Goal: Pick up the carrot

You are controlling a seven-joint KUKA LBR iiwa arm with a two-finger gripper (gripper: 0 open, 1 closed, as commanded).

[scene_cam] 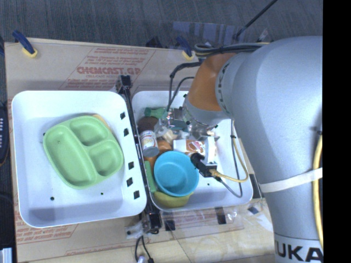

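Pale green sectioned tray (pixel 83 150), bright blue bowl (pixel 175 172), white bins (pixel 33 106), grey arm (pixel 274 114) with orange band (pixel 205 86)

Bulky grey arm (pixel 274 119), smooth rounded casing; orange band (pixel 205 86) above wrist; black cables looped beside band; yellow cable (pixel 233 177) trailing; "KUKA" lettering (pixel 299 252) near base.

This looks like a robotics lab or test cell rather than a home: a large grey industrial arm (pixel 279 141) with an orange band reaches over a bench (pixel 98 64) topped with printed brown cardboard held by blue clamps (pixel 24 45). Two shallow white bins (pixel 27 163) sit side by side, joined by black clips, with loose cables (pixel 233 174) trailing and grey carpet (pixel 109 10) beyond the bench
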